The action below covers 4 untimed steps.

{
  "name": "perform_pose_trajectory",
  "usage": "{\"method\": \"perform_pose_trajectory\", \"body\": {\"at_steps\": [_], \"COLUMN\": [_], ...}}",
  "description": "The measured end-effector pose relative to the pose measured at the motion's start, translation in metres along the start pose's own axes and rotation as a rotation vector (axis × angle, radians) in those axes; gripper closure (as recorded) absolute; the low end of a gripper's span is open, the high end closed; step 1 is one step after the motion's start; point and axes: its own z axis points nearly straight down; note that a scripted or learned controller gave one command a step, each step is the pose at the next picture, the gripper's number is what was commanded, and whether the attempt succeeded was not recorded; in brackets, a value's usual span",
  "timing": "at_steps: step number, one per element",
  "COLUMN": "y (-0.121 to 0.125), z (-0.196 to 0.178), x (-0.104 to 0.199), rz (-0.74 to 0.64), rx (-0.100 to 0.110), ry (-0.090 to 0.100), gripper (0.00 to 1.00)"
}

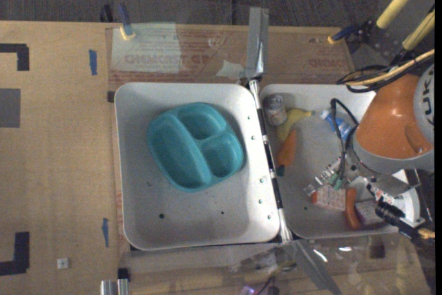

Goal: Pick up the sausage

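The claw (pixel 336 180) hangs low over the right bin (pixel 304 221), tucked under the arm's (pixel 397 128) big orange band and tangled from my angle with wires and a bit of green. Whether it is apart or together I cannot tell.

The sausage (pixel 351 208) lies on the bin floor just below the claw and a touch to its right, towards the near rim. It is a short, smooth, red-orange cylinder with rounded ends. Its long axis runs almost straight from the far side of the bin to the near side. The claw is not around it, and I cannot say whether the two touch. Tight against the sausage's left side sits a flat packet (pixel 330 199), white with red print, directly under the claw.

Left of the claw, beside the wall that parts the bins, lies a carrot (pixel 286 148), orange and tapered. Its long axis also runs far to near, leaning a little. Further off, up and to the left, a small metal can (pixel 275 109) stands upright in the bin's far corner. A soft-looking yellow thing (pixel 299 118) lies just beside it. A blue item (pixel 338 125) lies above the claw, half under a black cable.

Well to the left of the claw, the left bin (pixel 124 148) holds a teal plate (pixel 197 146). It looks like glossy plastic with rounded corners, is split into three wells and sits askew. Both bins are shallow, white and matte. They rest on a pale wood worktop (pixel 55 148) marked with black and blue tape.
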Motion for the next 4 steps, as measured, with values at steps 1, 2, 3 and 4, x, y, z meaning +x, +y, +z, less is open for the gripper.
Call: {"method": "perform_pose_trajectory", "body": {"at_steps": [1,2,3,4], "y": [-0.004,-0.003,-0.047,-0.038], "z": [-0.176,-0.176,-0.099,0.004], "x": [-0.084,-0.083,-0.053,-0.032], "rz": [0.273,0.271,0.149,-0.091], "rx": [0.015,0.016,0.016,0.014], "ry": [0.008,0.009,0.012,0.013], "gripper": [1.00,0.00,0.00,0.00]}}
